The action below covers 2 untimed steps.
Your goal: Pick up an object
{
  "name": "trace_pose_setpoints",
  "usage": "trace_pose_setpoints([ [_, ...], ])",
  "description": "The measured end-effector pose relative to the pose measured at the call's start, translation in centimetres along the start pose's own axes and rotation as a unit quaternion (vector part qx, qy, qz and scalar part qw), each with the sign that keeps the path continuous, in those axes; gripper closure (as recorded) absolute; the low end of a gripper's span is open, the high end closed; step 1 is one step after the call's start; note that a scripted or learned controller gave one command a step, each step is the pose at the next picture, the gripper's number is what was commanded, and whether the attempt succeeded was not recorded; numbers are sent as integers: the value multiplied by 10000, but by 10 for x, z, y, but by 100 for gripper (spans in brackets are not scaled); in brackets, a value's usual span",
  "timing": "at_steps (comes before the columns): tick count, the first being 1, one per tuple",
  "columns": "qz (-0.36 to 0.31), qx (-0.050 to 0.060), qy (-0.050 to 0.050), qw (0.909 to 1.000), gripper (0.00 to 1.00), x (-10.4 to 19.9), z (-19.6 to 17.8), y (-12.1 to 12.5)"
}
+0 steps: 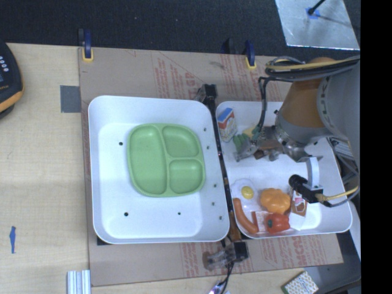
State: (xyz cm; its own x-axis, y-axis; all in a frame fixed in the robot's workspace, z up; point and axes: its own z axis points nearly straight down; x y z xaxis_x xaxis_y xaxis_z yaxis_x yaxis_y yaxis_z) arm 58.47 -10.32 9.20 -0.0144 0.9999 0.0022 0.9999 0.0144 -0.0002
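Observation:
In the right bin (pixel 331 225), my gripper (pixel 256 151) reaches down from the grey and orange arm (pixel 306 112). It hangs over the bin's upper left part, right beside a small green object (pixel 240 143). A blue and white carton (pixel 226 122) stands just left of that. Toward the front of the bin lie a fried egg (pixel 246 192), an orange pepper (pixel 275 199), a red pepper (pixel 277 223), a hot dog (pixel 243 216) and a small brown packet (pixel 299 206). The wrist hides whatever is directly beneath it.
The left bin (pixel 104 164) holds a green divided plate (pixel 165 159). A black cable (pixel 309 192) loops off the wrist over the right bin. Clamps sit along the wall between the bins. A dark device (pixel 7 78) lies at the bench's far left.

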Motion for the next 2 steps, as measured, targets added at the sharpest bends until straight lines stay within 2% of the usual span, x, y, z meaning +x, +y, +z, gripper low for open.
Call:
trace_pose_setpoints([
  [1,31,-27,-24,10000,0,-26,-1,75],
  [2,17,17,-20,10000,100,-26,-12,72],
])
